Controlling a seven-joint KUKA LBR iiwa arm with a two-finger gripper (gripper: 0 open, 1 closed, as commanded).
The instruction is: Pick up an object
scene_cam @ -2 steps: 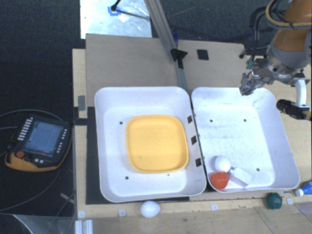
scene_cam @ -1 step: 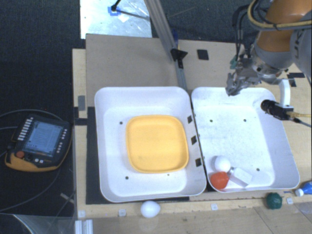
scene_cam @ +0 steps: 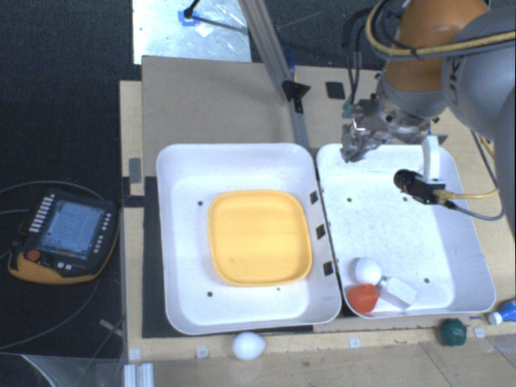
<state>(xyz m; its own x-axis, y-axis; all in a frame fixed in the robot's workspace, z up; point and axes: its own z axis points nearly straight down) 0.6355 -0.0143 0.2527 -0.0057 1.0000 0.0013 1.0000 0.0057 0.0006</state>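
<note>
Gripper (scene_cam: 353, 151) sits over the right bin (scene_cam: 463, 240), upper centre-right of frame. Finger state cannot be told. Yellow plate (scene_cam: 260, 237) lies in the left bin (scene_cam: 181, 216)

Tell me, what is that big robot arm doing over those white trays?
The robot arm is trying to pick something up. Its gripper hangs over the far end of the right bin, with nothing seen in it. The things it could take sit in that bin's near corner: a white ball, an orange ball and a small white block. The left bin holds a yellow plate. Another white ball and a green ball lie outside, on the bench.
</note>
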